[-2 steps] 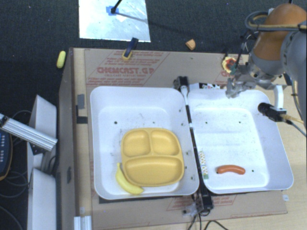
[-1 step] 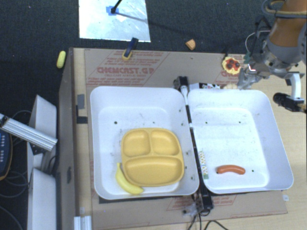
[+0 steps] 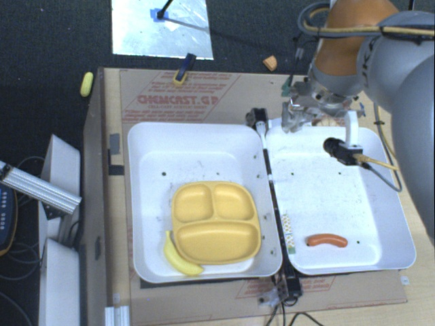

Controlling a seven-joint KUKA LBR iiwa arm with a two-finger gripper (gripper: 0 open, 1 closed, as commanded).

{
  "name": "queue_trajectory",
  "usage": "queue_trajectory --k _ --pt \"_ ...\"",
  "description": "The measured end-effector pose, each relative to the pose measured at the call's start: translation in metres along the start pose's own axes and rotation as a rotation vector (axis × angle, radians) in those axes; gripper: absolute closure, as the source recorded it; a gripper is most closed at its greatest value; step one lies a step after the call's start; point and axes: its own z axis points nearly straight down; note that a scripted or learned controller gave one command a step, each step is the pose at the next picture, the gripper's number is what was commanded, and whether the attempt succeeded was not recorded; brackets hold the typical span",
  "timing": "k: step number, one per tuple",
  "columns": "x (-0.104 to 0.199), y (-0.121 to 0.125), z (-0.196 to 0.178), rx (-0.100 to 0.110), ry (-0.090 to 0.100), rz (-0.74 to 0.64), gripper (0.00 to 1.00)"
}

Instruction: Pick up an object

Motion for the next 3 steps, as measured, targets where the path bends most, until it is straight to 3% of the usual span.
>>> queue_trajectory --k 1,3 --pt "-0.062 -0.002 -0.019 -0.001 -0.004 0.004 1.00" --pt "-0.043 -0.012 -0.012 0.000 -0.003 0.001 1.00"
